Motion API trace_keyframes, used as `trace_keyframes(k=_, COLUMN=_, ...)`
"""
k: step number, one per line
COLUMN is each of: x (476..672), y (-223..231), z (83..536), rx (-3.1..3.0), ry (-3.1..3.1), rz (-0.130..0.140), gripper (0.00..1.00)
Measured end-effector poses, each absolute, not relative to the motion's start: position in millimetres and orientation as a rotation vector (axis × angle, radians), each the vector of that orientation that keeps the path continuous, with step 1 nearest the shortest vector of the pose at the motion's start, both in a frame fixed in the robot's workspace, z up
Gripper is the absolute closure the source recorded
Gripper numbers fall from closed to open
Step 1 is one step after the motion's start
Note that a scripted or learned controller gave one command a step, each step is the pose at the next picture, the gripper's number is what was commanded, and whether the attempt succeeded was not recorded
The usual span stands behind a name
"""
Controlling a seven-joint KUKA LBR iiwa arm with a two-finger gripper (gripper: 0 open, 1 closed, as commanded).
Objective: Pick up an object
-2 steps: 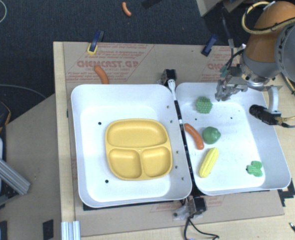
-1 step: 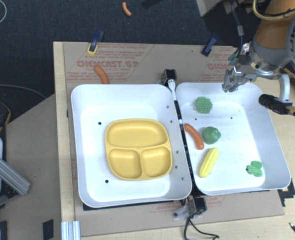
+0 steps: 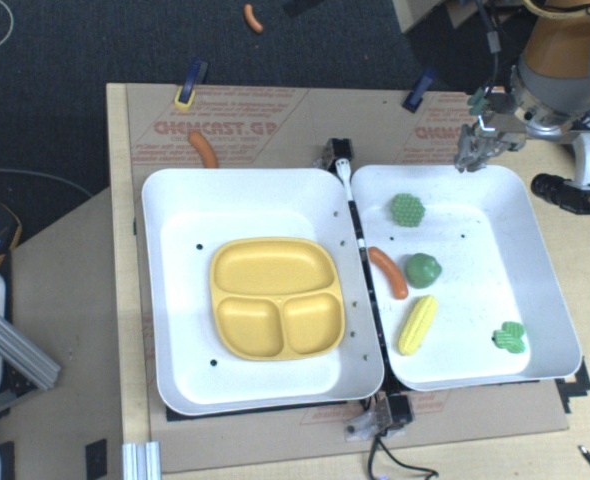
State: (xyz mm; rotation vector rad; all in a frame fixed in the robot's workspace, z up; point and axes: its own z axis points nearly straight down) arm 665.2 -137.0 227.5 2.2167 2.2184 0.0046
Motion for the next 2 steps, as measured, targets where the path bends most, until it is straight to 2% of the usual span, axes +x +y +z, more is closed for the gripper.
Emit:
trace_keyframes(k=1, x=639.6, y=-98, z=219, rx=2.22, ry=2.228, rz=-0.001, gripper=1.0)
trace_keyframes(k=2, x=617.0, y=-53, z=232, rx=2.219, ry=2.228, rz=0.0, gripper=1.0)
